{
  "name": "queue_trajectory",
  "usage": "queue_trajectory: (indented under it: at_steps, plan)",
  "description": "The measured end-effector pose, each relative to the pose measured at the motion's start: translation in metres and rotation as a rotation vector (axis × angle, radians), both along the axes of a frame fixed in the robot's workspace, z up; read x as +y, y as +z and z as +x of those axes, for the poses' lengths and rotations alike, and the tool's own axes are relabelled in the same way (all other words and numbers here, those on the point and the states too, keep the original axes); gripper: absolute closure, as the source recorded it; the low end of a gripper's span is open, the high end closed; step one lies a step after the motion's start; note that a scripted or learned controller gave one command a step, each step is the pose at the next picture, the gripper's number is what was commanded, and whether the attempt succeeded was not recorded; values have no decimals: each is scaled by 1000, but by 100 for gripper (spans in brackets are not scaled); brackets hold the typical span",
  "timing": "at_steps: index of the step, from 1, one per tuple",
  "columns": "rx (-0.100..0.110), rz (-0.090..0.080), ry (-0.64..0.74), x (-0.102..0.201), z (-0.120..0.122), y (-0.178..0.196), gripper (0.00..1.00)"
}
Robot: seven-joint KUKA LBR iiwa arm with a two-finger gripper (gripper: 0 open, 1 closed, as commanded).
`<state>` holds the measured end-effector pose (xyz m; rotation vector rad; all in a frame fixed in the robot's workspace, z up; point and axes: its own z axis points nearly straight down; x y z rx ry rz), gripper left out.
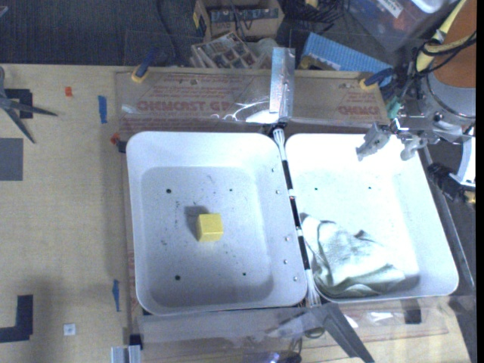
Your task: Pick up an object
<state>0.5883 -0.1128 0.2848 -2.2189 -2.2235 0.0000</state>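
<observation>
A small yellow cube (210,227) rests near the middle of the left bin (151,157). A crumpled whitish cloth (352,260) lies in the near left corner of the right bin (431,225). My gripper (389,147) hovers above the far edge of the right bin, well away from the cloth and the cube. Its two fingers (368,144) stand apart, open, with nothing between them.
A clear plastic sheet and a metal divider (281,89) stand behind the bins. Boxes and cables crowd the area beyond the bench. The arm's body (454,82) fills the upper right. Blue tape marks (102,109) sit on the wooden bench at left.
</observation>
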Motion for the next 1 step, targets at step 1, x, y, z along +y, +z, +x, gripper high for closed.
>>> queue_trajectory:
  at_steps: [1]
  plan:
    - [-3,-1,729,-47,12,-49,0]
